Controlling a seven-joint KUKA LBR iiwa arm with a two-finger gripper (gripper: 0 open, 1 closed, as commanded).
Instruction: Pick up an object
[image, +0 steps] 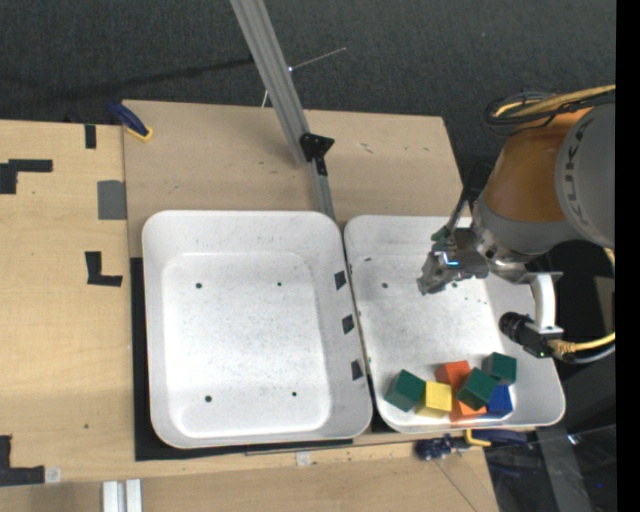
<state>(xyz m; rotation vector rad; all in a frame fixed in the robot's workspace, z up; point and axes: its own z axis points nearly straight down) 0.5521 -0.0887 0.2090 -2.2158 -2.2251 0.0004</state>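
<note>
Over the middle of the right bin (400, 250), my hand (437, 277) hangs above bare floor. I cannot tell its grip. The blocks (455, 390) huddle in the bin's front corner, well apart from me.

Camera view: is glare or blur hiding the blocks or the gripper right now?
Camera view: even, soft lighting, no glare on the white bins; the blocks read sharp and colour-distinct; the gripper is small, dark and slightly soft, so its fingers are hard to resolve.

Arm (560, 180) cropped at right edge
</note>
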